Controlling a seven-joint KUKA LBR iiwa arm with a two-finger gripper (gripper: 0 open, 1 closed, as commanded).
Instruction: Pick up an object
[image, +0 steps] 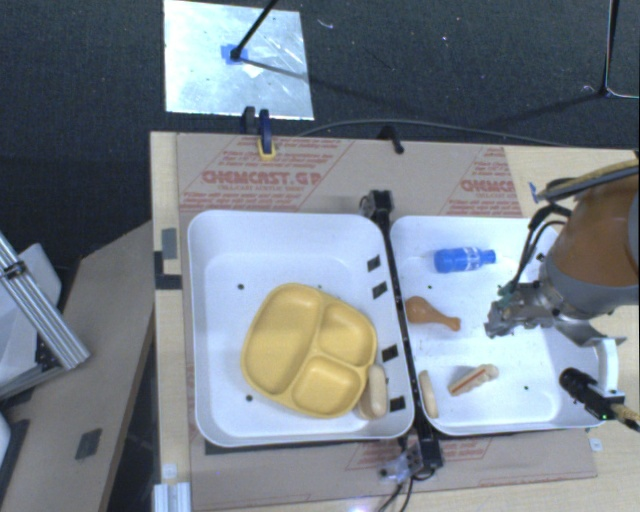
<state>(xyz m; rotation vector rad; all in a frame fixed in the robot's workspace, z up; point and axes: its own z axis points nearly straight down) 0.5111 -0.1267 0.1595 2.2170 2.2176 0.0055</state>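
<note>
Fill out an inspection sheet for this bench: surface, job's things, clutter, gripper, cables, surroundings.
Surface: a bench covered with printed board, bearing a left bin and a right bin side by side.
Job's things: right bin holds a blue bottle, a toy drumstick, a toy hot dog and a bread piece.
Clutter: left bin holds a yellow divided plate with a bread roll at its rim.
Gripper: the gripper hangs over the right bin; nothing seen in it.
Cables: a black cable runs along the bench's far edge.
Surroundings: dark floor, a metal sheet, a yellow clamp.
</note>
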